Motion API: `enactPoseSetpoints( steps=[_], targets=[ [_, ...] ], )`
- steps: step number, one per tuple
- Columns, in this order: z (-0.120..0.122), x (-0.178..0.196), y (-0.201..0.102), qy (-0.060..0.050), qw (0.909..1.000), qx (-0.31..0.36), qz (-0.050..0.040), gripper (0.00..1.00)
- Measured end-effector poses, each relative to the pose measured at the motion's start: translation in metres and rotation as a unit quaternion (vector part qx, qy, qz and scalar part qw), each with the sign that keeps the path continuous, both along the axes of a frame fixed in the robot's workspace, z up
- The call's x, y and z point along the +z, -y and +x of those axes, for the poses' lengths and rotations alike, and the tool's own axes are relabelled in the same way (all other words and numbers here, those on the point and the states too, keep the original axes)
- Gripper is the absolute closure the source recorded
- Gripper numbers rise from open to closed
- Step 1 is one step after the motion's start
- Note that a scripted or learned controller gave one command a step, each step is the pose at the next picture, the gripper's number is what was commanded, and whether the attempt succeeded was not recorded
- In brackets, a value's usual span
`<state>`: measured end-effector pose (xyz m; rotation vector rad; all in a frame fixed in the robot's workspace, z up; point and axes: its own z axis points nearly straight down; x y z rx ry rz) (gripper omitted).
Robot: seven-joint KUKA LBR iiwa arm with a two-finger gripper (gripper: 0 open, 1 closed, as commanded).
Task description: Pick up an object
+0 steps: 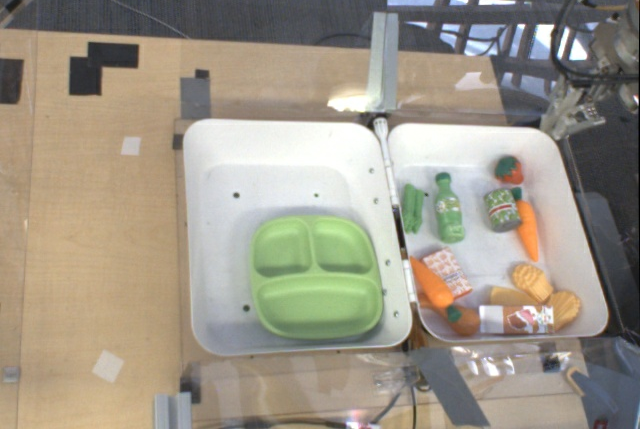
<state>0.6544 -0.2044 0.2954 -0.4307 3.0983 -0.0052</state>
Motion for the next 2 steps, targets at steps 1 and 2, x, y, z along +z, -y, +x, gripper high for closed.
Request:
enactPoseSetpoints(
  steps=[1,2],
  targets=[
    [0.017,0.060,0.000,0.002,0.9998,-0.022,-0.0003,1.00],
    [0.018,0.073,-0.001,0.008,0.9998,-0.021,-0.0003,1.00]
  ],
)
